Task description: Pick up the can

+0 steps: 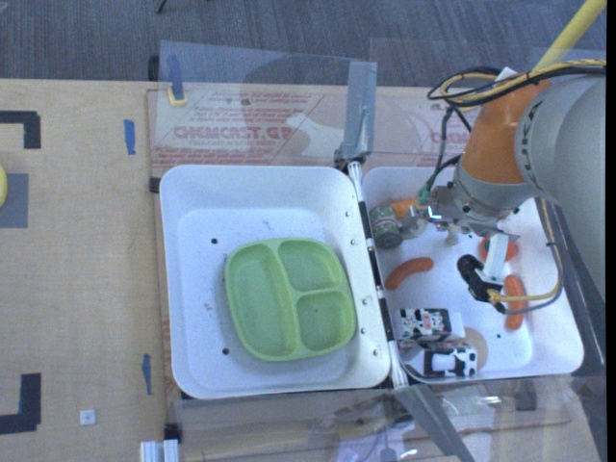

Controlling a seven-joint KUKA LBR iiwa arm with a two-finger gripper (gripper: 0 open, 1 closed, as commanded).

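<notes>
Grey metal and an orange band marked the arm (539, 133), which reached in from the right over the right bin (549, 349). Its pincer (422, 216) sat low in that bin's upper left corner, right beside the can (386, 225); whether the fingers were apart or together could not be told, and nothing could be seen between them. The can lay on its side close to the bin's left wall, looking to touch the pincer's tip, its long axis running roughly left to right with one round end facing the left wall.

The tabletop (77, 287) was pale wood with blue tape marks and black squares, and dark carpet lay beyond it. The left bin (192, 200) held a green divided plate (292, 298). In the right bin were an orange sausage (409, 271) below the can, a black-and-white carton (424, 322), a cow-patterned toy (449, 362) near the front edge, and another orange piece (515, 301) towards the right.
</notes>
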